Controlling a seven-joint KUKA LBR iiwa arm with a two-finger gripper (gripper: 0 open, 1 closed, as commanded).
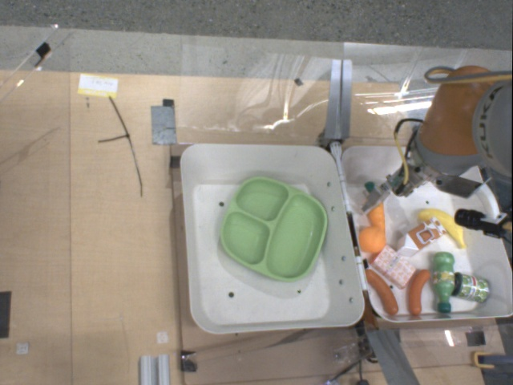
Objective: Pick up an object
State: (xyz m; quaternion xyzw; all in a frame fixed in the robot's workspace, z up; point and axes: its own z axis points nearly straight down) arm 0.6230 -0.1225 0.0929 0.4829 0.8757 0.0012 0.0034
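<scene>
The right bin (361,163) holds several toy foods. An orange (371,240) lies by its left wall with a smaller orange piece (376,216) just above it. Beside them are a pink box (394,265), a small brown and white carton (426,234) and a yellow banana (445,224). Along the front lie two red sausages (382,292) (417,290), a green bottle (442,280) and a green can (474,288). My gripper (391,185) hangs low over the bin's back left part, just above the orange piece, next to a small teal thing (369,188). Nothing is seen held.
The left bin (200,295) carries a green divided plate (275,228) in its middle. A metal post (339,107) stands at the back between the bins. The arm's orange band (453,123) looms over the right bin's back right.
</scene>
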